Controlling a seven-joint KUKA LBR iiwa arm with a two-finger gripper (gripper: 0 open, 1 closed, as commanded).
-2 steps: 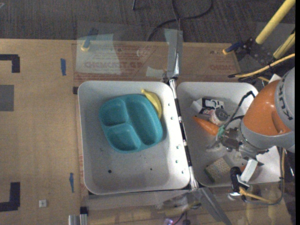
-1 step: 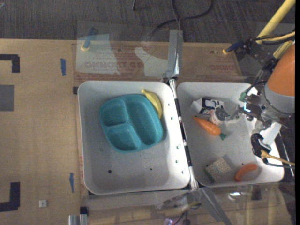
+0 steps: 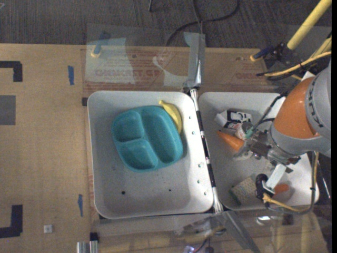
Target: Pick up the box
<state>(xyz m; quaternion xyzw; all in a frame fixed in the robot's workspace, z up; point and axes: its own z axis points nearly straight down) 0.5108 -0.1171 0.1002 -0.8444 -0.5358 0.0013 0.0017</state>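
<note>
The box [image 3: 234,119], a small white carton with black and red print, lies near the far left of the right bin [image 3: 221,165]. My gripper [image 3: 251,140] hangs just to the right of and slightly nearer than the box, low over the bin. It is also right beside an orange carrot-shaped toy [image 3: 230,140]. The grey wrist and the arm's orange band [image 3: 295,115] reach in from the right and cover the bin's right side. Nothing can be seen held in the gripper.
A tan speckled block [image 3: 245,190] and a small orange piece [image 3: 282,187] lie at the right bin's near edge, next to a black cable loop. The left bin [image 3: 105,194] holds a teal divided plate [image 3: 147,138] and a yellow banana [image 3: 172,113]. A metal divider [image 3: 202,141] separates the bins.
</note>
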